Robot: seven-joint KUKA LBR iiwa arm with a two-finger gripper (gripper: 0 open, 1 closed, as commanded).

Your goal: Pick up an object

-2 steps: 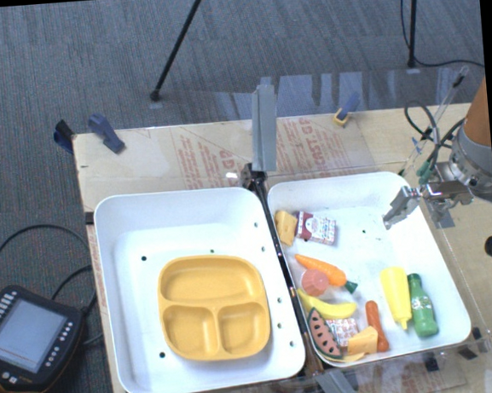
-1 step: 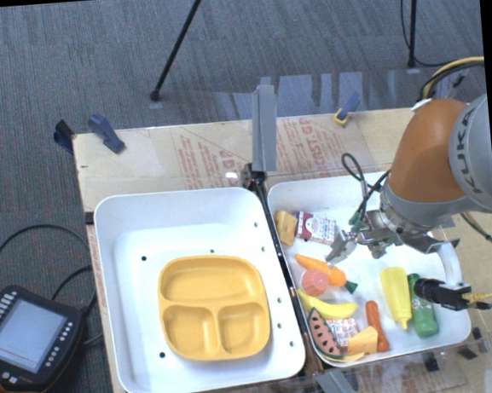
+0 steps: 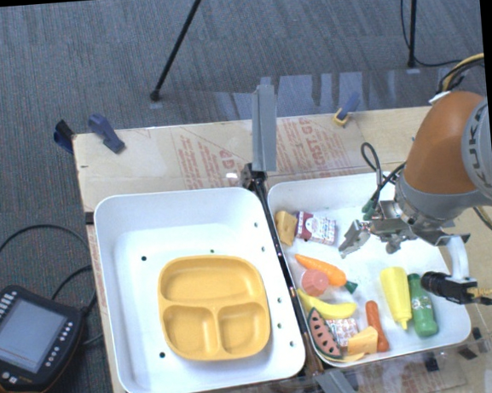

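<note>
The right bin (image 3: 361,186) holds several toy foods. A red and white packet (image 3: 317,228) and a yellow piece (image 3: 286,226) lie at its far left. Nearer the front are an orange carrot (image 3: 321,269), a banana (image 3: 328,306), a watermelon slice (image 3: 324,334), a cheese wedge (image 3: 363,341), a yellow bottle (image 3: 396,294) and a green bottle (image 3: 422,304). My gripper (image 3: 358,231) hangs over the middle of this bin, just right of the packet and above the carrot. Its fingers are open with nothing between them.
The left bin (image 3: 122,245) holds a yellow compartment tray (image 3: 213,305). A grey post (image 3: 264,134) stands behind the seam between the bins. A teach pendant (image 3: 23,335) lies on the floor at the left. Cables run along the arm at the right.
</note>
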